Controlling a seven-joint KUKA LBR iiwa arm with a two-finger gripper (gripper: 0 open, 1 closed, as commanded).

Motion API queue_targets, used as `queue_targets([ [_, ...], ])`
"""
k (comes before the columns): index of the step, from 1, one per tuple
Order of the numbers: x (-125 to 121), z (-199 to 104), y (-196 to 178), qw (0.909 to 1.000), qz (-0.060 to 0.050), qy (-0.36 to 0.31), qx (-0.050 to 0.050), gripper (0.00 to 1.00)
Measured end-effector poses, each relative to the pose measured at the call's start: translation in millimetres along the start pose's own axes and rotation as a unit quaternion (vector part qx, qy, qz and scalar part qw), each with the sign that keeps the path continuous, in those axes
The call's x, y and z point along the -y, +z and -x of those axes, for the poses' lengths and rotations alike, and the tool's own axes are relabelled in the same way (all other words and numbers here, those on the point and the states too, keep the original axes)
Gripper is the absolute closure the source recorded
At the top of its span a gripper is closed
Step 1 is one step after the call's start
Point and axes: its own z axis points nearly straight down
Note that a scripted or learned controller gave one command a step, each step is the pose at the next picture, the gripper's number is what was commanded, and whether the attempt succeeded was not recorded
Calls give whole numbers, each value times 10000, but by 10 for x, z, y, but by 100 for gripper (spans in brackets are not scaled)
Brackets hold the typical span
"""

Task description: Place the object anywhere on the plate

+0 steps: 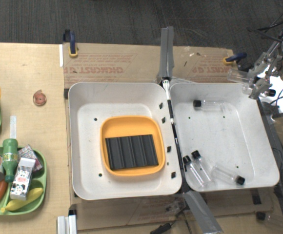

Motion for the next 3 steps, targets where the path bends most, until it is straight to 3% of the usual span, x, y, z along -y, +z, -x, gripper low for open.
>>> queue_targets([
  [1, -1, 9, -553, 9956, 3, -940, -1, 100],
  [2, -53, 85, -860, 9805, 5, -1963, 2, 100],
  [3, -29, 125, -1747, 9435, 9, -3314, 1, 100],
])
